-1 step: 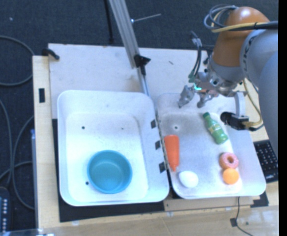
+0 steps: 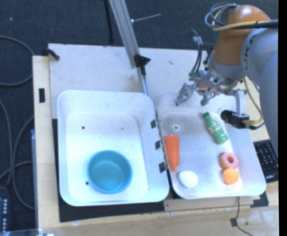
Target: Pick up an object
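My gripper (image 2: 194,97) hangs over the far edge of the right bin (image 2: 192,132), fingers spread open with nothing between them. Below it in that bin lie a green bottle (image 2: 215,128), an orange carrot (image 2: 172,151), a white egg (image 2: 188,179), a pink donut (image 2: 229,160) and an orange ball (image 2: 231,176). The bottle lies nearest, a short way to the gripper's near right. The carrot rests against the bin's left wall.
The left bin (image 2: 74,132) holds a blue bowl (image 2: 109,171) near its front. A metal rail (image 2: 126,28) slants down from the top to the gap between the bins. A black keyboard (image 2: 267,160) sits at the right edge.
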Controlling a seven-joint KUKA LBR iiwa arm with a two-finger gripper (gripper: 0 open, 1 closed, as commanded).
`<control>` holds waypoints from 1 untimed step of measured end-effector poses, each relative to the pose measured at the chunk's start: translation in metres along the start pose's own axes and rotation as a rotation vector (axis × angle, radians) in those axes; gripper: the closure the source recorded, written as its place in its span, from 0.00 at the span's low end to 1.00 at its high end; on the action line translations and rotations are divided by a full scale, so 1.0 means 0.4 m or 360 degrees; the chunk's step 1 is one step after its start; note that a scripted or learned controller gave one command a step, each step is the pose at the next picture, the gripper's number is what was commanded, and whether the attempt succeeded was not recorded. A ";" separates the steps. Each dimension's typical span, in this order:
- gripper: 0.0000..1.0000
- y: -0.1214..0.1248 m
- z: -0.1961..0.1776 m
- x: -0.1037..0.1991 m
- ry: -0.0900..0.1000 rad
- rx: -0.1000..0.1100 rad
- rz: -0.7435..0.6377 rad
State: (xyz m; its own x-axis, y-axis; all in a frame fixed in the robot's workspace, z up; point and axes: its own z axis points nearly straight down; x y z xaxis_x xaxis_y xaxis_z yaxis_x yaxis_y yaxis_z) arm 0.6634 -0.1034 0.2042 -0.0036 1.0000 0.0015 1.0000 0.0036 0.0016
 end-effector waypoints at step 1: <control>0.00 0.013 0.150 0.010 -0.0006 0.0011 -0.0006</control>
State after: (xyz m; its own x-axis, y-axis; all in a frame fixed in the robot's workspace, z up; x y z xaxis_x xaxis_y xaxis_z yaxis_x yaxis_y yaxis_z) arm 0.6686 -0.0992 0.1440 -0.0073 1.0000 -0.0019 1.0000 0.0073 -0.0053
